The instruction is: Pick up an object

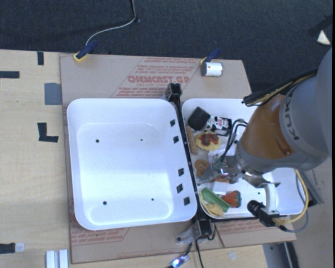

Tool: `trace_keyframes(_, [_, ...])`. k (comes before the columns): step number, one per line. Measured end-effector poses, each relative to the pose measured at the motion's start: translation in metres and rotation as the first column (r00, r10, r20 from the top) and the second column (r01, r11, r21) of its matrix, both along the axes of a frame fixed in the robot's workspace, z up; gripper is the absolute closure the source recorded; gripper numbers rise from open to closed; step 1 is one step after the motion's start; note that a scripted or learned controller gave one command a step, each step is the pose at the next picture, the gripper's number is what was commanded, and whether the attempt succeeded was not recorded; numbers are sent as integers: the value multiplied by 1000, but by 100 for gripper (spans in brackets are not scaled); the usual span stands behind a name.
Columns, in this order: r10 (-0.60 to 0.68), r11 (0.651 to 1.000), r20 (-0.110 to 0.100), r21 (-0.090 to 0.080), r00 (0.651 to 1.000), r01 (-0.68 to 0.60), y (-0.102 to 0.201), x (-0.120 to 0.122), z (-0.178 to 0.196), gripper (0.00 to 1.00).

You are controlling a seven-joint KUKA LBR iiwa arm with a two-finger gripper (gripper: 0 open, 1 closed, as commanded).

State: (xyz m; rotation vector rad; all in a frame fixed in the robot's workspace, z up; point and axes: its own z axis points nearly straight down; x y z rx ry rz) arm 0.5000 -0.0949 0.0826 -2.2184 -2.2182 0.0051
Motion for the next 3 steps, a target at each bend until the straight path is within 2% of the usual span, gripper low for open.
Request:
trace_keyframes(1, [1,1000,3,0,1000,-1,0,3,12,100])
trace_keyframes(2, [7,1000,10,1,1000,-7,61,10,106,100])
trace_keyframes(3, [6,1000,3,0,1000,-6,95,27,101,100])
